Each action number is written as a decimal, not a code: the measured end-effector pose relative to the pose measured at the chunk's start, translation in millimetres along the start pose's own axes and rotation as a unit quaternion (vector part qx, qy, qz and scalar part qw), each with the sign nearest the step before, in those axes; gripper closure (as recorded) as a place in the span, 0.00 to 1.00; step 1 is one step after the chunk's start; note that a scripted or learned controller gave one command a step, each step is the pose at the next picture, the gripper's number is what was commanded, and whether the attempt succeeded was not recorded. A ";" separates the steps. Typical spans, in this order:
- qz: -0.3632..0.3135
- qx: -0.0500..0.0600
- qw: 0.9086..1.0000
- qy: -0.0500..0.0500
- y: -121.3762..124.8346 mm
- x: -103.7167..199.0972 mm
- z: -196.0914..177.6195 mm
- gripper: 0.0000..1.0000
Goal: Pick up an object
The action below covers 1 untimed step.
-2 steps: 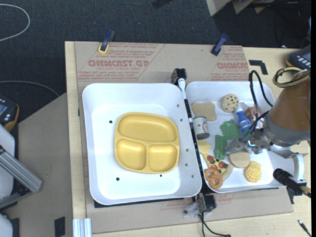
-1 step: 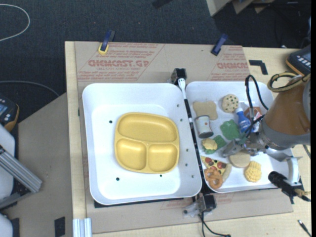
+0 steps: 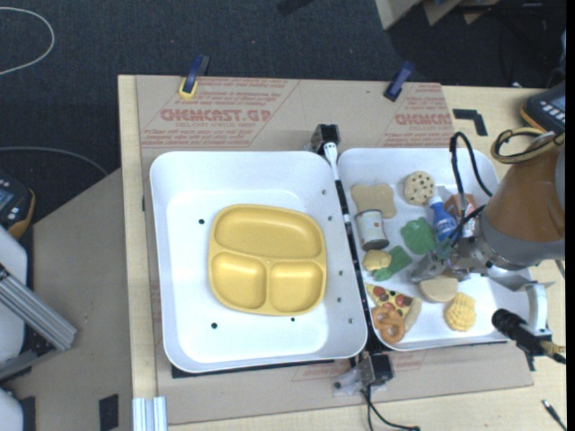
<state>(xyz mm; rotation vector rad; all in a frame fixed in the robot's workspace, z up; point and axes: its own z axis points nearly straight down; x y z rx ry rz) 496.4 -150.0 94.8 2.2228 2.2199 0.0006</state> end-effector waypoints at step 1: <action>-0.001 -0.003 1.000 -0.001 -6.0 2.8 -59.8 1.00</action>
